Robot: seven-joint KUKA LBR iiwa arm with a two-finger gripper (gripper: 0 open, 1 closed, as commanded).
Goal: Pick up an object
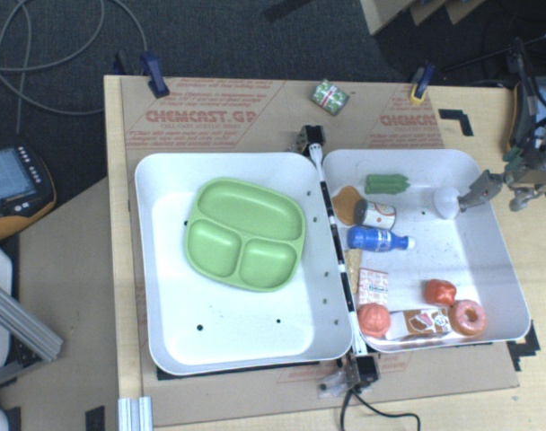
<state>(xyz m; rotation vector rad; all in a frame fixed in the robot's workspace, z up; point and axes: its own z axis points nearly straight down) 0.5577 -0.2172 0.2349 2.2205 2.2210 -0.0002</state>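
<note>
The right bin (502,241) holds several small objects. Along its left side are a green item (386,184), a brown round piece (347,205), a small can (377,215) and a blue bottle (377,239). A white object (445,204) lies near the back right. At the front are a red tomato (374,319), a snack packet (373,285), a wrapped bar (423,322), a red pepper (440,292) and a pink donut (469,317). My gripper (499,192) hangs open over the bin's right rim. Its left finger is just right of the white object, and nothing is between the fingers.
The left bin (156,268) carries a green divided plate (245,233). A small green wrapped item (330,97) lies on the cardboard behind the bins. Blue clamps (153,73) hold the board's back edge. A pendant (13,180) and cables sit off the bench at left.
</note>
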